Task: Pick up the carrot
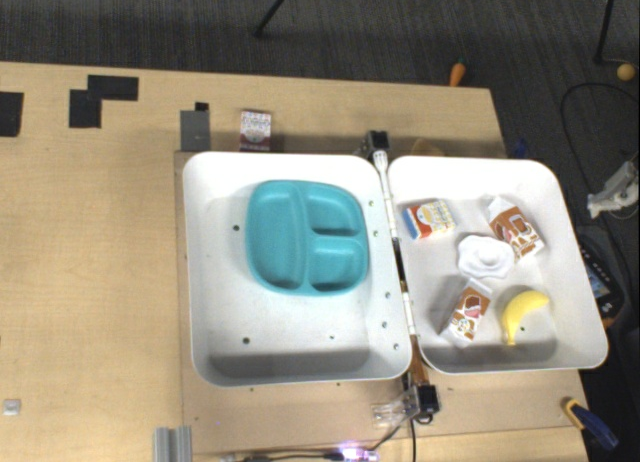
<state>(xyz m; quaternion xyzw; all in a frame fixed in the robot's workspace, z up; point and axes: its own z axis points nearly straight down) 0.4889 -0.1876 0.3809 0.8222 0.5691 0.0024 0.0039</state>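
Apparently the task is not yet begun: nothing is lifted, and the whole pick is left to do. The right bin [562, 188] holds three cartons [428, 218], a white piece [487, 255] and a banana [522, 312]; the left bin [215, 250] holds a teal tray [305, 235]. Where the carrot lies I cannot tell for sure. A small orange thing [457, 73] sits just past the far edge of the bench, too small to name. Whether the gripper is spread or pressed together, I cannot tell.
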